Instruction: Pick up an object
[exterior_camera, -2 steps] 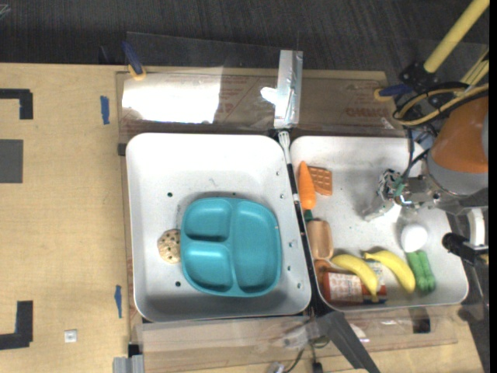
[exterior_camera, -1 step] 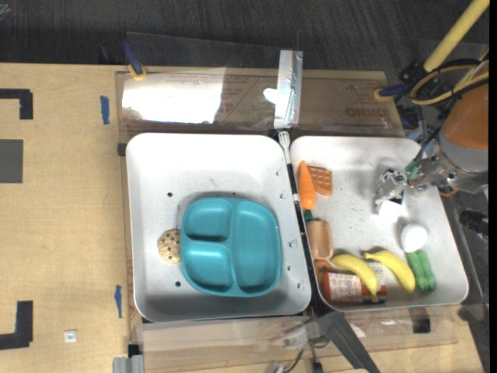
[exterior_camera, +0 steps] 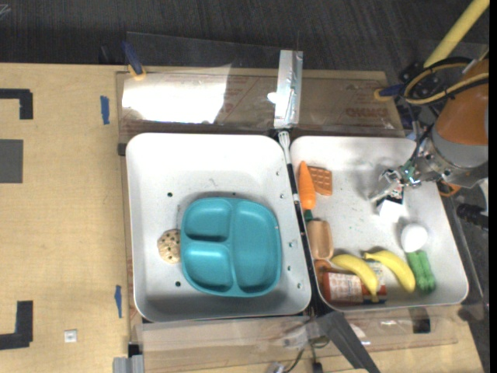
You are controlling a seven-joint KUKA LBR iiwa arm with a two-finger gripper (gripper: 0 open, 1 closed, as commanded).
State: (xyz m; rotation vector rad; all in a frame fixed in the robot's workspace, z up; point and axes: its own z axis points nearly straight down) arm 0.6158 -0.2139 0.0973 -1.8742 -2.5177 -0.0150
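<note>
My gripper [exterior_camera: 388, 188] hangs over the upper right part of the right bin [exterior_camera: 353, 162], above bare white floor, with nothing seen between its fingers. Below it lie a white ball [exterior_camera: 414, 236], a green block [exterior_camera: 422, 271], two yellow bananas [exterior_camera: 394, 267] and a red can [exterior_camera: 342, 287]. Along the bin's left wall sit an orange carrot [exterior_camera: 307, 187], an orange waffle piece [exterior_camera: 321, 180] and a tan bread roll [exterior_camera: 320, 239]. None of these touch the gripper.
The left bin [exterior_camera: 155, 162] holds a teal divided plate [exterior_camera: 231, 244] and a speckled cookie [exterior_camera: 168, 245] at its left side. A metal divider [exterior_camera: 289, 92] stands behind the bins. Cables and a yellow pole [exterior_camera: 458, 29] are at the upper right.
</note>
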